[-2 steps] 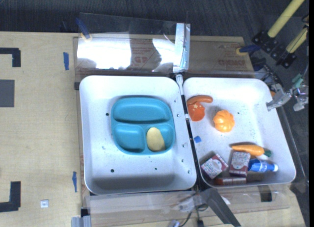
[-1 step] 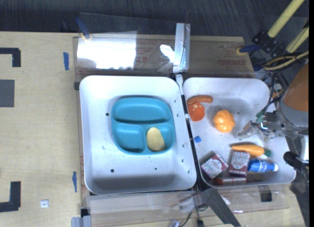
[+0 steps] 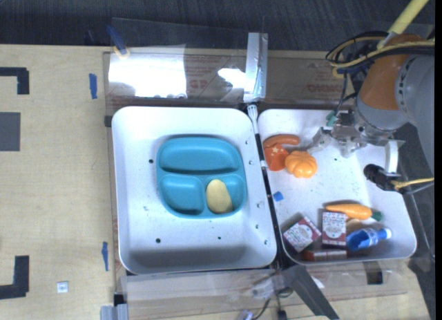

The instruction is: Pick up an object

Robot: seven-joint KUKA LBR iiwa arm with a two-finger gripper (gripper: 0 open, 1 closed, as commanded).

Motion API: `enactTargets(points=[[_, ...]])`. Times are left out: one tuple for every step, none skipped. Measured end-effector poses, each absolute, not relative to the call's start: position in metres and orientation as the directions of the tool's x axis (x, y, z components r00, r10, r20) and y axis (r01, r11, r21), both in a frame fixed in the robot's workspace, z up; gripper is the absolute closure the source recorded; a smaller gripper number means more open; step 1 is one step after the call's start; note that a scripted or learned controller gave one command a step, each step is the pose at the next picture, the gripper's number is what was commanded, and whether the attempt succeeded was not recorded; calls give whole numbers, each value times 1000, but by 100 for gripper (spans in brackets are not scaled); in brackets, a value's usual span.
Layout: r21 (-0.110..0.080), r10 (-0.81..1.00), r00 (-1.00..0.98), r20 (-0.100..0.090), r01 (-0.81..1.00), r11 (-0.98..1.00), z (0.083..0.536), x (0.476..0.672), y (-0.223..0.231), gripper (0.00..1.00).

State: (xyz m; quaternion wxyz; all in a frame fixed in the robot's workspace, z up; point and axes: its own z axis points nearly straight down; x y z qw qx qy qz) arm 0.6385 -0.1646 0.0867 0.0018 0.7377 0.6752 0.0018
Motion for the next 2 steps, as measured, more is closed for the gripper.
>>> enactTargets(points=[[4, 996, -91, -4, 996, 91, 87, 631, -112, 0], [8, 984, -179, -12, 984, 179, 90, 585, -109, 0]])
